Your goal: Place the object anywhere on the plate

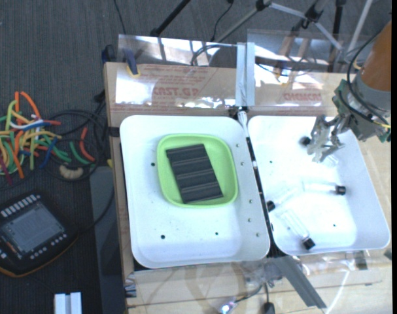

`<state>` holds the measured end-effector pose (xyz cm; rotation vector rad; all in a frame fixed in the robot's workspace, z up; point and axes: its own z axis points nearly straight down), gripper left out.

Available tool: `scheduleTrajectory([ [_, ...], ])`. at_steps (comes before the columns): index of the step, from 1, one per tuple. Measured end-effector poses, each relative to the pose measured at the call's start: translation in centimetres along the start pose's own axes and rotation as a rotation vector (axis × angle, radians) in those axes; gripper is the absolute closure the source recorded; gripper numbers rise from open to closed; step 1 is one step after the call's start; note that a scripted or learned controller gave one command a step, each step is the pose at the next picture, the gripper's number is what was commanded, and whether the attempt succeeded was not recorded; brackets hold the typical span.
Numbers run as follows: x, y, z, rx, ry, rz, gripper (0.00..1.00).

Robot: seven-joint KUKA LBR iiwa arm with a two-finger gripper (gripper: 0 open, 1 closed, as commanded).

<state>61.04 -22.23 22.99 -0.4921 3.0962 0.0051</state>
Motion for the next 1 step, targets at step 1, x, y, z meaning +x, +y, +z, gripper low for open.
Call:
scheduleTrajectory([
  [1,0.00,0.00,0.00,0.000,0.000,0.000,0.00],
])
